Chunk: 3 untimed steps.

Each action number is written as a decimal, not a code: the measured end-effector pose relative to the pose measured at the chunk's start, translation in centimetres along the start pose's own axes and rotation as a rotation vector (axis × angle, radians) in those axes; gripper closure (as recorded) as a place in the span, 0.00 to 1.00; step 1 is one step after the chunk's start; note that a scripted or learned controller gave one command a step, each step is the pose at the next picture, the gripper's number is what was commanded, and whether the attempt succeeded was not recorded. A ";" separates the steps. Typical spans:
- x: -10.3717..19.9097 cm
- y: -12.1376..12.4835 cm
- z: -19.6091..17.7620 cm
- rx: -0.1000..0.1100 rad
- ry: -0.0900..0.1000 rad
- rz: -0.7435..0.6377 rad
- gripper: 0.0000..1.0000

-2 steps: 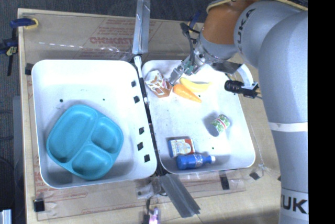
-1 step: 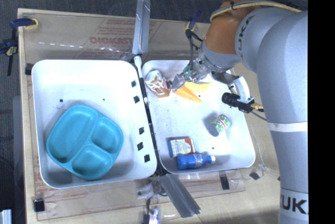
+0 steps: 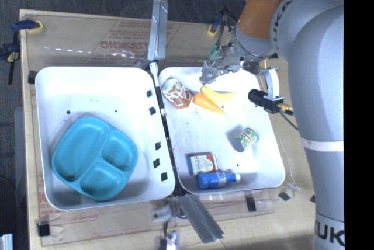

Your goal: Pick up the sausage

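Overhead view of the bench during the task of picking up the sausage. The right bin [image 3: 190, 132] is shown with the loose objects gathered in it, so all candidate targets lie within reach of the arm [image 3: 304, 27], which is brought in from the right. The piece taken to be the sausage [image 3: 177, 94], a reddish-brown and white item, is seen in the bin's far-left corner, close against the wall shared with the left bin [image 3: 87, 94]; the identification is made with some doubt, as its form is small and blurred. A carrot [image 3: 209, 103] and a banana [image 3: 221, 93] are laid just beside it to the right, touching each other.

The gripper [image 3: 211, 72] is held above the far edge of the right bin, near the banana and apart from the sausage. Whether it is released or clenched cannot be told at this resolution, and nothing is seen to be grasped. A shift to the left is judged to be needed before a descent; the nearby wall and carrot are judged likely to hinder the approach.

Nearer the camera, a can [image 3: 246, 138], a red box [image 3: 201, 162] and a blue bottle [image 3: 217, 179] are placed well apart from the target. A blue divided plate [image 3: 93, 158] is held in the left bin.
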<state>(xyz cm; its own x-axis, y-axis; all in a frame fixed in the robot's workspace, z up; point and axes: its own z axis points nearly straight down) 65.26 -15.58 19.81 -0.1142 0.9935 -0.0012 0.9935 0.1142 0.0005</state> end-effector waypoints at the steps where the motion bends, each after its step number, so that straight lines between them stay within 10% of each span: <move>1: 1.2 0.4 6.2 0.002 0.001 -0.278 1.00; 2: -2.8 0.9 9.3 -0.021 -0.006 -0.112 1.00; 3: 0.3 0.5 6.8 0.000 0.001 -0.122 1.00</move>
